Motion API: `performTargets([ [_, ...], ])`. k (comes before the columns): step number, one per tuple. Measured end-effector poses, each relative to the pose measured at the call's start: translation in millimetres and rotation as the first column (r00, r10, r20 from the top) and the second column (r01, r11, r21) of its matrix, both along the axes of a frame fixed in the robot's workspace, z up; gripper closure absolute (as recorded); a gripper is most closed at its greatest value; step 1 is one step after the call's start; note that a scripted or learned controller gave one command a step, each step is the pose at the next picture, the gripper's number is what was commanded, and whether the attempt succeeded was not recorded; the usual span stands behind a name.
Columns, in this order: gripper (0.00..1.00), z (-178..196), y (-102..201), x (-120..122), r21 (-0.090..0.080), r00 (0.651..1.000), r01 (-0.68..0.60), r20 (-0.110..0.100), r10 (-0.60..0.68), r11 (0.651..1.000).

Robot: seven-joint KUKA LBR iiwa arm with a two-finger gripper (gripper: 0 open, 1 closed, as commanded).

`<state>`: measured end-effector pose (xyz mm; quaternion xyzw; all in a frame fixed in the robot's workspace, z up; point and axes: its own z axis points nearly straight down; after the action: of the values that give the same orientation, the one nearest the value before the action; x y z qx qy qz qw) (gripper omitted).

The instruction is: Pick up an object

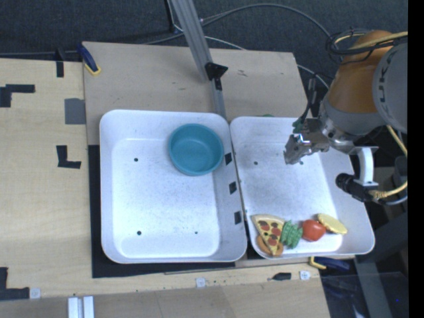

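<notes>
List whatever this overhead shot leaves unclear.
- Claw over the right bin: too small and blurred to read its state.
- Green toy beside the pizza slice: too small to identify.
- Arm: cut off by the camera view's right edge.

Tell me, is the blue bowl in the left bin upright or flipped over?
Upright. The blue bowl sits in the left bin with its rim on top and its hollow inside facing the camera.

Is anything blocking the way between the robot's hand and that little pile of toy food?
Nothing visible does. The hand hangs over the right bin, and only bare bin floor lies between it and the toy food at the near edge.
</notes>
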<state>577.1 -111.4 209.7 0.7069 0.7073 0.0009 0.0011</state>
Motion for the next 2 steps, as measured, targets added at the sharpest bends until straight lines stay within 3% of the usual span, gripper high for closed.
performTargets([
  [1,1.0,41.9,0.1,0.6,0.0,1.0,0.0,0.0,0.0,1.0],
  [2,1.0,28.6,47.0,27.7,0.001,1.0,-0.004,-0.004,0.004,1.0],
])
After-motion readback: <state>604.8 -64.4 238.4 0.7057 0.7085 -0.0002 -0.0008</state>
